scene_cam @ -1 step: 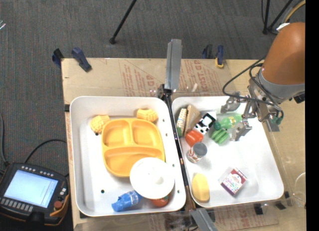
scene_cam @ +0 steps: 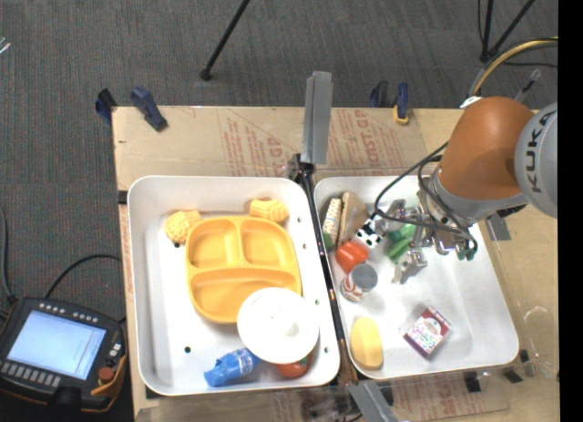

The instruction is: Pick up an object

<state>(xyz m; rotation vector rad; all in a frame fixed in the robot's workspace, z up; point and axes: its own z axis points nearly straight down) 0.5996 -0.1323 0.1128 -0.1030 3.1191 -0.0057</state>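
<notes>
My gripper [scene_cam: 412, 261] hangs low over the middle of the right bin [scene_cam: 483, 311], under the grey wrist with its orange band [scene_cam: 483, 147]. A small green object [scene_cam: 399, 245] lies right beside it on the left, partly hidden by cables and the gripper body. I cannot see whether it is touching the gripper. Left of it sit a black-and-white dice [scene_cam: 365, 231], an orange-red object [scene_cam: 351, 254] and a grey-topped cylinder [scene_cam: 363, 279]. A yellow lemon-like piece [scene_cam: 366, 343] and a pink packet [scene_cam: 426, 332] rest near the front.
A wooden brush [scene_cam: 333, 220] leans at the right bin's left wall. The left bin [scene_cam: 150, 320] holds a yellow divided plate [scene_cam: 239, 261], a white round lid [scene_cam: 278, 324], two corn pieces [scene_cam: 180, 225], a blue bottle [scene_cam: 230, 367] and a red item [scene_cam: 291, 370].
</notes>
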